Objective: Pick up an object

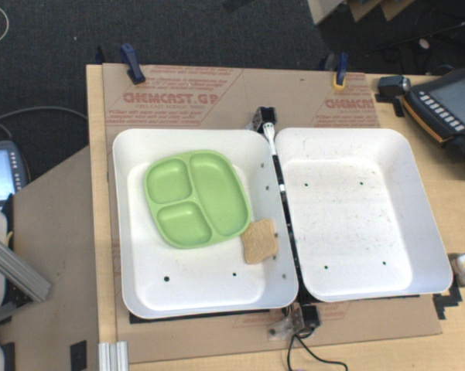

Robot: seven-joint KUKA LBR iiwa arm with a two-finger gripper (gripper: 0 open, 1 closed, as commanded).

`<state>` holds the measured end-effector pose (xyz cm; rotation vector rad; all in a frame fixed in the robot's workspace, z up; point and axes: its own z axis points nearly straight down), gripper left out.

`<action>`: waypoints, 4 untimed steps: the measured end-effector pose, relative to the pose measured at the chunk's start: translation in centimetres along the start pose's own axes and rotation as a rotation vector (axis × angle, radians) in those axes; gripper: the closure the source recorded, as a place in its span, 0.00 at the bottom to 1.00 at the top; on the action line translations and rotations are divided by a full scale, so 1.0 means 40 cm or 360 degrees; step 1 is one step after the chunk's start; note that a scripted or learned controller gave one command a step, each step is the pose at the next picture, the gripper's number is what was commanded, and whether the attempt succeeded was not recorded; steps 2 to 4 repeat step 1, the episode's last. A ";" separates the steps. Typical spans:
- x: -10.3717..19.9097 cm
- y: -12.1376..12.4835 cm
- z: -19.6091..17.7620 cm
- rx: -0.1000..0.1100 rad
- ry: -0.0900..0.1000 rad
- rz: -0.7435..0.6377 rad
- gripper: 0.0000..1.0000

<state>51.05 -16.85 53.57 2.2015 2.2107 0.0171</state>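
Note:
A green divided plate [197, 199] with three compartments lies in the left white bin [147, 284], toward its back half. A small tan, sponge-like square [259, 241] rests just right of the plate's front corner, close to the bin's right wall and touching or nearly touching the plate's rim.
The right white bin [356, 215] sits beside the left one, its floor speckled with small dark marks. Both bins rest on a cardboard sheet [217, 91] clamped at the back. A dark handheld controller [441, 110] lies at the far right.

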 end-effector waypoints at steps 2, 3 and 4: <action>-0.036 -0.090 0.284 0.0053 0.0017 0.0012 1.00; -0.036 -0.090 0.284 0.0053 0.0017 0.0012 1.00; -0.036 -0.090 0.284 0.0053 0.0017 0.0012 1.00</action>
